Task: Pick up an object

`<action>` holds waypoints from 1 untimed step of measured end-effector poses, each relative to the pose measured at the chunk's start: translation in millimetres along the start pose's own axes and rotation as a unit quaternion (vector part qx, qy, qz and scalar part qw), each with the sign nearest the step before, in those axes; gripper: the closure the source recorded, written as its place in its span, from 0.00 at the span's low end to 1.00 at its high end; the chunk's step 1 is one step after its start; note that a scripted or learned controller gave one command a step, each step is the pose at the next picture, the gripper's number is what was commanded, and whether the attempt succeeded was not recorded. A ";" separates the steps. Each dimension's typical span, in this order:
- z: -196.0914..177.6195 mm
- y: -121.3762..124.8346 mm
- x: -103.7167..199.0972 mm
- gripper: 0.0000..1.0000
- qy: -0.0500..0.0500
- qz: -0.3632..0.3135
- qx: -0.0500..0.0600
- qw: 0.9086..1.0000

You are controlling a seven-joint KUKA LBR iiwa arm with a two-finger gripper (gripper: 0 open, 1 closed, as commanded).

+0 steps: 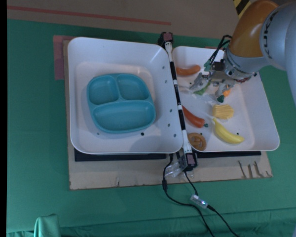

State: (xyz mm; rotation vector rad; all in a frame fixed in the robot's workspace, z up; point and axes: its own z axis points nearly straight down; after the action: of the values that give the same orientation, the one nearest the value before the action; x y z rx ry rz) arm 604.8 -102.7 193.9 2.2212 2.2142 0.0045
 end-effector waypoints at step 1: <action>-12.4 1.4 -0.9 1.00 -0.001 0.001 -0.003 1.000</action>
State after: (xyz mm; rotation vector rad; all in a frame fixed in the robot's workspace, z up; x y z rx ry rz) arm 606.1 -103.6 206.3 2.2207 2.2071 0.0095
